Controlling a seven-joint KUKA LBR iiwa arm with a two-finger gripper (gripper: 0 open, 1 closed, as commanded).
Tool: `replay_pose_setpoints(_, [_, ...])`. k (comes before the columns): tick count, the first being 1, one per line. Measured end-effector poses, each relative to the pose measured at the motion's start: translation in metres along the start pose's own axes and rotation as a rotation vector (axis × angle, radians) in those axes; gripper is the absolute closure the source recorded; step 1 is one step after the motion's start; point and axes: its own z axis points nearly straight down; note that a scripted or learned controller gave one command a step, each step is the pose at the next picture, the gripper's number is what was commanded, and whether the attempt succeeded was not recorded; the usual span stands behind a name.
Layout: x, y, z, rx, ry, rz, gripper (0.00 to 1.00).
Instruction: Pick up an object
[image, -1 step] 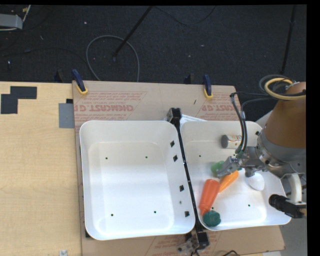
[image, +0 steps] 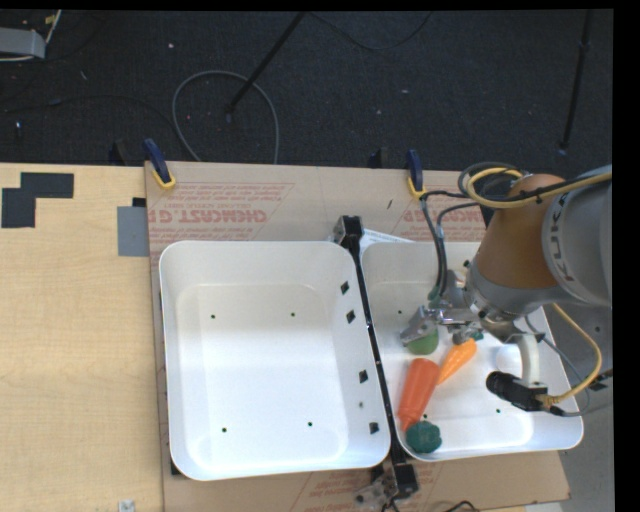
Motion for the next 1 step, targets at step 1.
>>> replay_pose_setpoints(1, [0.0060,0.0362,0.0271,-0.006,-0.001,0.001,0.00])
